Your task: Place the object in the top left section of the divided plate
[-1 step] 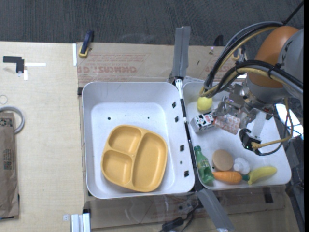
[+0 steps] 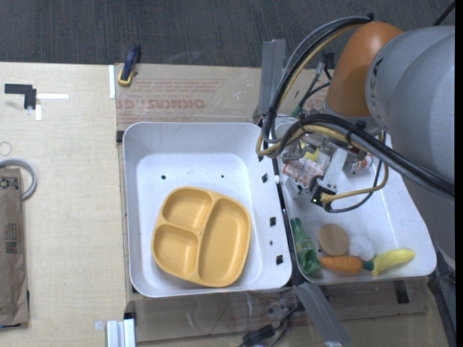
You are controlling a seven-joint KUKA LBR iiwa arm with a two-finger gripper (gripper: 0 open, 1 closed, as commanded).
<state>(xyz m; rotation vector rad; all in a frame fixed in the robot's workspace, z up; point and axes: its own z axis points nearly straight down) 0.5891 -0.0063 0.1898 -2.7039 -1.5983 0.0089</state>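
Observation:
A yellow divided plate (image 2: 249, 226) lies in the left bin (image 2: 145, 157), its three sections bare. Its top left section (image 2: 185, 205) is a small curved pocket. My gripper (image 2: 309, 173) hangs low over the back left part of the right bin (image 2: 405, 201), wrapped in cables, well to the right of the plate. Something reddish and white (image 2: 299, 168) shows at the gripper, but I cannot make out whether it is held. Along the right bin's front lie a green packet (image 2: 302, 246), a brown round disc (image 2: 334, 238), a carrot (image 2: 341, 264), a banana (image 2: 392, 260) and a white lump (image 2: 362, 247).
The grey arm with its orange band (image 2: 362, 56) fills the upper right and hides much of the right bin. A raised divider (image 2: 278, 215) separates the two bins. A blue and yellow tool (image 2: 129, 66) lies on cardboard behind the left bin.

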